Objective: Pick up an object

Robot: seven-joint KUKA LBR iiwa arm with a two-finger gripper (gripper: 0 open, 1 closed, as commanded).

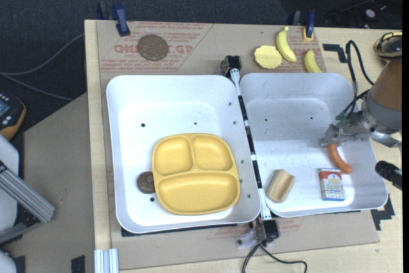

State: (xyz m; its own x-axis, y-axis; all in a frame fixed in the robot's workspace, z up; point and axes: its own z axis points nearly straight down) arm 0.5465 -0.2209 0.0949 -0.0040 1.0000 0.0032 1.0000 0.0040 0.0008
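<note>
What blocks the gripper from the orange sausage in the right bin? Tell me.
Nothing visible does. The gripper sits just above the sausage in the right bin; the small carton and the tan roll lie clear of it.

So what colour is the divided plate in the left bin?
Yellow; the divided plate shows best in the camera view.

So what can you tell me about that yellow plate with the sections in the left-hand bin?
The yellow divided plate looks like smooth moulded plastic, a rounded square with three compartments: two small ones on the far side and one long one nearest the camera. Nothing shows in any of them. It lies flat and right way up on the floor of the left bin, toward the near side. A small brown round disc sits at its left edge, partly tucked under the rim. The gripper is in the other bin.
</note>
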